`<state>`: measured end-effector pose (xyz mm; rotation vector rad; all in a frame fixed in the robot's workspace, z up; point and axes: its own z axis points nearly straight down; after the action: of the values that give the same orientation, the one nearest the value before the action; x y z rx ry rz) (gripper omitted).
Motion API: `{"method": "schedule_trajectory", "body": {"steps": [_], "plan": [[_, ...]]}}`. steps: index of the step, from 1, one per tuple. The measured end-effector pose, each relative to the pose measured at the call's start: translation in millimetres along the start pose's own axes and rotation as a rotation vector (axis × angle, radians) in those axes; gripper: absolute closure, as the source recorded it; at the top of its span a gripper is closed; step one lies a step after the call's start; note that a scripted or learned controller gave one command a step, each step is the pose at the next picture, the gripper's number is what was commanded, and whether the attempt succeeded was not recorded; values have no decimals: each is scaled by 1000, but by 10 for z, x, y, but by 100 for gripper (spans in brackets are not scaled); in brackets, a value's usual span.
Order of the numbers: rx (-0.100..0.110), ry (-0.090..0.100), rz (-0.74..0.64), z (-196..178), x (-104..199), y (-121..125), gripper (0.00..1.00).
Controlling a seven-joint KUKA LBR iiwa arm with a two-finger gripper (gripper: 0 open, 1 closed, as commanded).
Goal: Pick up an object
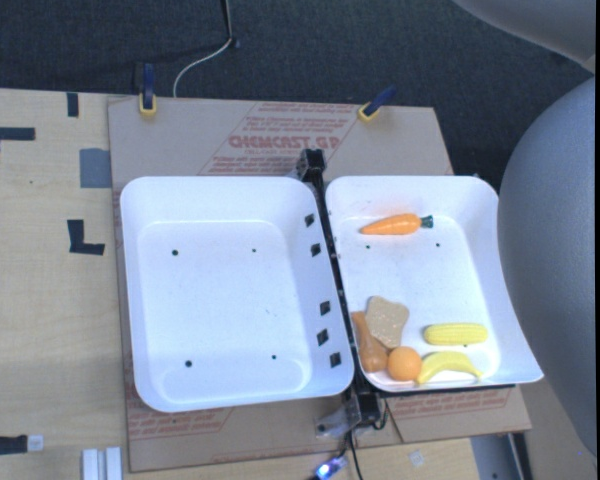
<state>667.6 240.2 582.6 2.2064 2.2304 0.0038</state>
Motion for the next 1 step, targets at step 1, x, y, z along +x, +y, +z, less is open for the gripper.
{"method": "schedule_trajectory", "body": {"steps": [1], "plan": [[-8, 2, 1, -96, 15, 6, 100]]}}
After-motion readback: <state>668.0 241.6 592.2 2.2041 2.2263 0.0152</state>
